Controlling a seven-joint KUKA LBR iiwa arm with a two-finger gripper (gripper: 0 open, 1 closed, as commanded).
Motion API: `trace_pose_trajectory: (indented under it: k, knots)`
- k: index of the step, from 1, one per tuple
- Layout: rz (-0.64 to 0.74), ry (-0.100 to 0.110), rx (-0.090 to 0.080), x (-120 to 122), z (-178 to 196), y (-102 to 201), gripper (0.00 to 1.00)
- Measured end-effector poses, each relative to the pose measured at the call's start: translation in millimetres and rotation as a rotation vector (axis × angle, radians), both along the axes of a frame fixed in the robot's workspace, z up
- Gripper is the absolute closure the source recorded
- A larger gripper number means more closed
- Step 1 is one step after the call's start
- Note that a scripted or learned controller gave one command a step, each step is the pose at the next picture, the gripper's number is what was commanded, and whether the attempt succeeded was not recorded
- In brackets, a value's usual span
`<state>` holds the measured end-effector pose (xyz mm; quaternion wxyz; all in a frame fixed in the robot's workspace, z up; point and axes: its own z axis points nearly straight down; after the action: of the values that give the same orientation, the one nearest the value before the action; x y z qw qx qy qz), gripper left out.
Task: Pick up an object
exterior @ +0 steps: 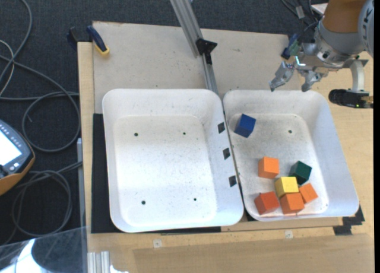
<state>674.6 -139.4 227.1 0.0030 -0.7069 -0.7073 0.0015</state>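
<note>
Camera view, tool: the two-finger gripper [293,80] hangs over the far rim of the right white plastic bin [339,147], fingers spread, nothing between them.
Camera view, target: the small blue cube [244,125] lies alone, nearer the camera and leftward.
Camera view, cluster: the orange, yellow and green blocks [287,186] huddle at the near corner.

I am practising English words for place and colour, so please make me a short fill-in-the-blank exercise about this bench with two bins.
1. All the blocks lie in the ____ bin of the camera view.
2. The block lying apart from the others is ____.
3. The yellow block rests on top of an ____ block.
4. The gripper hangs with its fingers ____, holding nothing.

Missing words: right; blue; orange; open
</note>
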Motion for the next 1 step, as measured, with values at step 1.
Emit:
trace_pose_trajectory:
  k: [1]
  knots:
    - [0.001, -0.005, -0.002, 0.9, 3.7, -0.2, 0.00]
